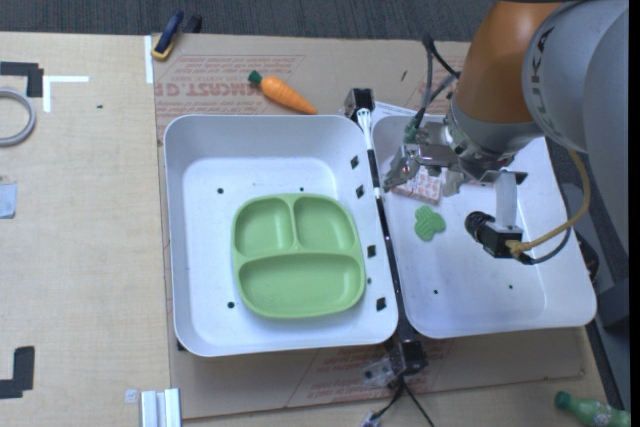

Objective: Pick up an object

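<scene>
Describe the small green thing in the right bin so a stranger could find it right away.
Start at the right bin, the one the arm reaches over. Near its left wall lies a small green toy, just below the gripper. It is lumpy and darker than the pale green divided plate, which sits in the left bin.

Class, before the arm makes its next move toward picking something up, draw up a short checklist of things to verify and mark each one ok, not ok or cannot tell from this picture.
1. Gripper is over the right bin: ok.
2. Green object lies in reach in that bin: ok.
3. Finger state readable: cannot tell.
4. Something held between the fingers: cannot tell.
5. Green plate sits flat in the left bin: ok.
6. Carrot lies outside both bins: ok.
</scene>
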Robot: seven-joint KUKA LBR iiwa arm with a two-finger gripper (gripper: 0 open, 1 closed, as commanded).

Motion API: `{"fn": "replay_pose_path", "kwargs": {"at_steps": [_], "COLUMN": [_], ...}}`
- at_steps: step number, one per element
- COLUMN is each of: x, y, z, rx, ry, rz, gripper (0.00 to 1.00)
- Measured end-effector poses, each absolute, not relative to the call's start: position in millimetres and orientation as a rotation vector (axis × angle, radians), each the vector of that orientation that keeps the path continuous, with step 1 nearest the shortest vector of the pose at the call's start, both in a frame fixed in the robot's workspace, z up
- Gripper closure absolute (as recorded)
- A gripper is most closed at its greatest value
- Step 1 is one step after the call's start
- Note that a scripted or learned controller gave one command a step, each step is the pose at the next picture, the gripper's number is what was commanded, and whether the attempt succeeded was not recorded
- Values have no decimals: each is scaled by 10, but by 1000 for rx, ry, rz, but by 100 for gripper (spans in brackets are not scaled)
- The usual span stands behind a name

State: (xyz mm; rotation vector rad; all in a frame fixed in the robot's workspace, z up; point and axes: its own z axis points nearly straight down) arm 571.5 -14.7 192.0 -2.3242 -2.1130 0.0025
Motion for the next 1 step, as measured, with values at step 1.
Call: {"fn": "replay_pose_path", "kwargs": {"at_steps": [1], "x": [5715], "y": [-147], "z": [1920], "rx": [-2324], "ry": [-2113], "rz": [2], "gripper": [0]}}
